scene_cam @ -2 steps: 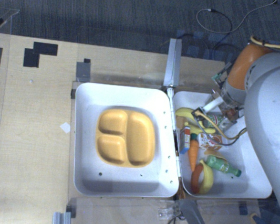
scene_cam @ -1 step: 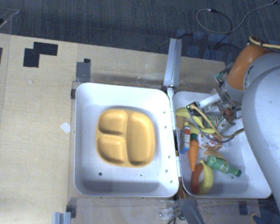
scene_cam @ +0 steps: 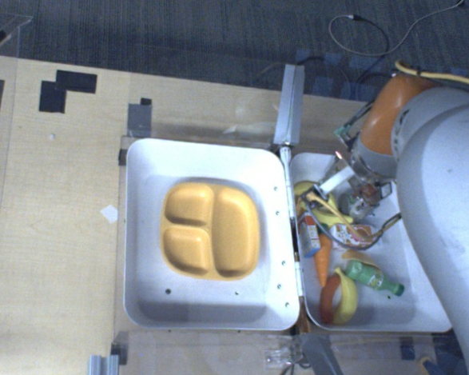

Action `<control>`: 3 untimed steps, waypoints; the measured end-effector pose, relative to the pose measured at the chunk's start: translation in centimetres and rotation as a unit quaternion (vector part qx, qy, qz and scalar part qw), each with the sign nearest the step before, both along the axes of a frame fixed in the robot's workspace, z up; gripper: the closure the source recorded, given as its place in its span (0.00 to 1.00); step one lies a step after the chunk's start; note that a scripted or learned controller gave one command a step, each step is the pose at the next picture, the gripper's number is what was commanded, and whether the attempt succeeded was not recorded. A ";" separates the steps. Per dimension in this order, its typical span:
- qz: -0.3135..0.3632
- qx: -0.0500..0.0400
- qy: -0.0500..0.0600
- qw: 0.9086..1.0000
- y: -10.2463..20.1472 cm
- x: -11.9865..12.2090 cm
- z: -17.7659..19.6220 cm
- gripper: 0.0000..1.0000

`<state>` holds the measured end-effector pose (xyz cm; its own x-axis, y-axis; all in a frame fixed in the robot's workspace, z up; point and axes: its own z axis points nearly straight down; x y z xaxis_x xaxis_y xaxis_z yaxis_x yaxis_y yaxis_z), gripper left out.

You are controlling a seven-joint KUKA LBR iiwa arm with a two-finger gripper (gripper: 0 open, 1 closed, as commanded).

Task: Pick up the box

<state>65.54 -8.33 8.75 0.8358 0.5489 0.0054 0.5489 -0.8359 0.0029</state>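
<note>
The right bin (scene_cam: 418, 308) holds a heap of small items. My gripper (scene_cam: 357, 193) hangs low over the bin's far part, under the orange wrist band (scene_cam: 384, 113). A white oblong piece (scene_cam: 337, 180) sticks out to the gripper's left, and I cannot tell whether it is the box or part of the gripper. A small red and white pack (scene_cam: 311, 233) lies against the bin's left wall. The arm hides what lies right under the gripper.
The heap includes bananas (scene_cam: 323, 209), a carrot (scene_cam: 322, 265), a green bottle (scene_cam: 375, 277) and a red and yellow fruit (scene_cam: 339, 298). In the left bin (scene_cam: 139, 296) lies a yellow three-compartment tray (scene_cam: 211, 229). The grey arm (scene_cam: 445, 205) covers the right bin's right side.
</note>
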 end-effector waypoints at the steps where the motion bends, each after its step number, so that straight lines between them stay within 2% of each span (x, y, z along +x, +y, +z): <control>1: 0.000 0.001 -0.004 1.000 0.1 0.3 1.4 1.00; 2: -0.188 0.002 0.002 0.982 -1.2 -0.6 2.4 1.00; 3: -0.185 0.001 -0.002 0.983 -3.6 -7.2 0.2 1.00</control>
